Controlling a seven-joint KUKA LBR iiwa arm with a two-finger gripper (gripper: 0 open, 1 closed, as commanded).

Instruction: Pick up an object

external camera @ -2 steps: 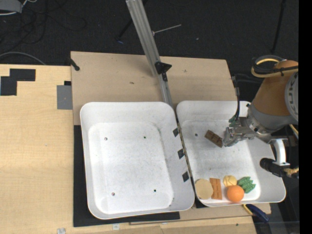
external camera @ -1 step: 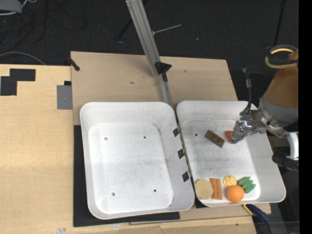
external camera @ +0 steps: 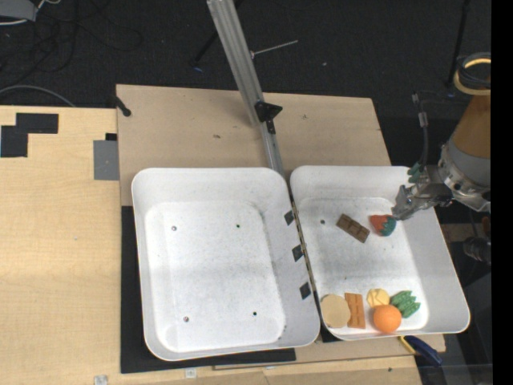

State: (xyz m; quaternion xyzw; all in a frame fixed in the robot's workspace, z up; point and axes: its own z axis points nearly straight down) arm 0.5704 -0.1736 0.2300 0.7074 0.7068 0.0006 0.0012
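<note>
My gripper point(external camera: 398, 209) reaches in from the right over the right bin point(external camera: 353, 184), its fingertips right at a small red and teal object point(external camera: 383, 224). The fingers are too small and blurred to read. A brown rectangular block point(external camera: 352, 228) lies just left of that object. Along the bin's near edge sit a tan round piece point(external camera: 335, 310), an orange-brown slab point(external camera: 355, 310), a small yellow item point(external camera: 377, 297), an orange ball point(external camera: 387, 319) and a green leafy item point(external camera: 405, 303).
The left bin point(external camera: 210, 263) sits beside the right one, with black clips point(external camera: 297, 252) along the shared rim. A slanted metal rail point(external camera: 243, 70) rises behind the bins. Wooden bench surface point(external camera: 56, 215) extends to the left.
</note>
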